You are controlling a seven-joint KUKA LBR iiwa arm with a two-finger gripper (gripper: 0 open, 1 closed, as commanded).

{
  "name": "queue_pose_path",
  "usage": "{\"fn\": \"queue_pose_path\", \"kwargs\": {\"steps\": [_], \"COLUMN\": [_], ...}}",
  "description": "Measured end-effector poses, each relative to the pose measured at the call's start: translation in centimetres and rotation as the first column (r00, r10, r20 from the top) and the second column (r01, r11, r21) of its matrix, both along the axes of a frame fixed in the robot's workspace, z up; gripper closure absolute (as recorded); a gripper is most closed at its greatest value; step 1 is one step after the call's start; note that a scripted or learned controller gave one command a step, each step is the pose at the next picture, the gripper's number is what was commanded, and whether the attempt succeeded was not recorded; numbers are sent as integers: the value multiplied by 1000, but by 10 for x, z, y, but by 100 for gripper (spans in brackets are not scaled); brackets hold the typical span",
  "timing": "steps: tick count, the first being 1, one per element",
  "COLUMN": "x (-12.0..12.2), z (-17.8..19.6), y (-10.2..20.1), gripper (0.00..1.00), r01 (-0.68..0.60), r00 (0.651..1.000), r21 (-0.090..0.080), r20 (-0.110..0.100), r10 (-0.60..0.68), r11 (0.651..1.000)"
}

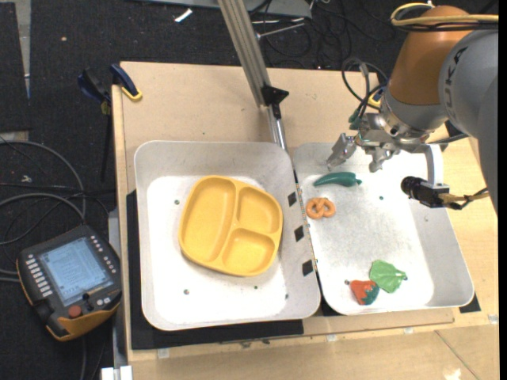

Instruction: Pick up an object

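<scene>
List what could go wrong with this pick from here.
The gripper hangs over the right white bin's far edge, near the dark green pepper-shaped toy; that toy lies flat and slim, so fingers may slip off. The small orange pretzel-shaped toy close beside it could get knocked.

High slanted view over both bins [150, 212]

A yellow divided plate [231, 226] lies in the left white bin [158, 291]. A teach pendant [70, 279] sits on the dark floor [55, 93] beside the bench [190, 101].
</scene>
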State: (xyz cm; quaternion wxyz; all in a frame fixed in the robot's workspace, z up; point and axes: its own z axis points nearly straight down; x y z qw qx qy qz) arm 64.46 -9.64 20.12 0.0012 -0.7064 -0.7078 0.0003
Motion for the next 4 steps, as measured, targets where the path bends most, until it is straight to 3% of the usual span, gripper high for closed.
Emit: {"fn": "queue_pose_path", "kwargs": {"steps": [1, 3, 4], "x": [0, -8, -6], "z": [0, -107, -93], "y": [0, -8, -8], "gripper": [0, 0, 100], "r01": [0, 2, 2], "r00": [1000, 1000, 1000], "r21": [0, -2, -2], "r20": [0, -2, 4], "r10": [0, -2, -2], "r11": [1000, 1000, 1000]}}
